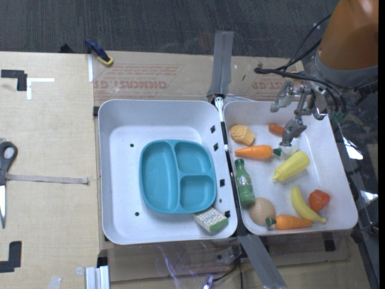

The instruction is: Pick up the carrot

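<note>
Carrot (256, 152) in right bin (337, 143), left of pincer (291, 132).

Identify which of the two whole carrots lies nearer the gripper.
The upper carrot, beside the cracker; the gripper hangs just right of its green end. The other carrot lies at the front wall.

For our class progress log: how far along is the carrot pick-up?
Done: the gripper is over the right bin, near the upper carrot. In hand: no carrot can be seen between its fingers. Left: grasp and lift; both that carrot and the lower carrot lie in the bin.

Jaws (291, 134) hover above carrot (255, 153); right bin (343, 161).
</note>
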`<state>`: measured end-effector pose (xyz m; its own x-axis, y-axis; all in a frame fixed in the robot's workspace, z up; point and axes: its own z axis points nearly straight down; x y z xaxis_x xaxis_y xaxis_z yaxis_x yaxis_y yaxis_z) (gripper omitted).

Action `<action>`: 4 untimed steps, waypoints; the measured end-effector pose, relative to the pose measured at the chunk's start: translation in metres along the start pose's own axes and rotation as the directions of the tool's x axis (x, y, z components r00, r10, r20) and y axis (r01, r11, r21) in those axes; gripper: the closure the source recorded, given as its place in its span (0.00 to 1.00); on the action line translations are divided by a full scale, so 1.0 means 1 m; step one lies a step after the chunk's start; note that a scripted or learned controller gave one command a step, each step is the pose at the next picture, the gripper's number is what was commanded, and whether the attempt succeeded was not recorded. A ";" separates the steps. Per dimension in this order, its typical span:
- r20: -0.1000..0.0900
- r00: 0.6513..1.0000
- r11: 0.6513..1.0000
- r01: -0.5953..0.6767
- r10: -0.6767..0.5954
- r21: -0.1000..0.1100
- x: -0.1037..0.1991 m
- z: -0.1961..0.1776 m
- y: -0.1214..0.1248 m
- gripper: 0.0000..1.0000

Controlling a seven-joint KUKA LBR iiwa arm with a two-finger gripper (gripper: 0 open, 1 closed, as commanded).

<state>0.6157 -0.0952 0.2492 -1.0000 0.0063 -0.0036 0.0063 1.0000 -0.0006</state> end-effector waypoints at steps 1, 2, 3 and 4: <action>-0.001 0.975 0.975 -0.222 0.222 0.000 -0.006 0.103 0.003 0.00; 0.014 0.976 0.976 -0.219 0.219 -0.001 -0.011 0.149 -0.003 0.00; 0.002 0.900 0.900 -0.436 0.436 0.000 -0.013 0.155 -0.001 0.00; -0.001 0.693 0.693 -0.721 0.721 0.002 0.000 0.157 0.002 0.00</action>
<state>0.6163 -0.0937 0.0926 -0.6886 0.7251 -0.0017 0.7251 0.6886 0.0001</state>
